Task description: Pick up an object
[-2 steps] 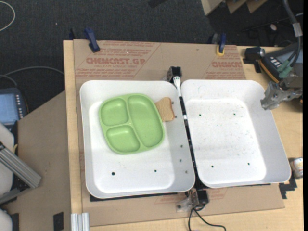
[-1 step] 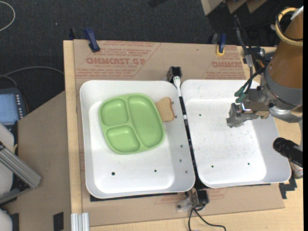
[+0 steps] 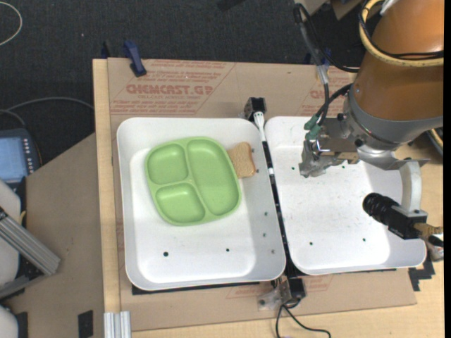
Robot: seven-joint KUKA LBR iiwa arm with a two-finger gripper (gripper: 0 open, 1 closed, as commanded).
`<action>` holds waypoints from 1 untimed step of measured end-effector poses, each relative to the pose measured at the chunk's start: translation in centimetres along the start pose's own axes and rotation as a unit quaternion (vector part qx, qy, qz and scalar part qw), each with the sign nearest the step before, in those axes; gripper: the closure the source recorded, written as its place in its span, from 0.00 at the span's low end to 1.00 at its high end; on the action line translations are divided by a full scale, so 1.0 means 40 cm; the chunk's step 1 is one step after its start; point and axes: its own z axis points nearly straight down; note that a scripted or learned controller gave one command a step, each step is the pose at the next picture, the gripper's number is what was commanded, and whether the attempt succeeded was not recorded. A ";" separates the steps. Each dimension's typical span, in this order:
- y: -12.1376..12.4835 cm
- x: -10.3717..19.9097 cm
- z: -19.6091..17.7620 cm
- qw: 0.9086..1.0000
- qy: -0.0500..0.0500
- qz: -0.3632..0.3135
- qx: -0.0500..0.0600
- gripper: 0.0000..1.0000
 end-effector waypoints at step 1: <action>0.002 0.082 -0.162 1.000 0.000 0.002 -0.002 1.00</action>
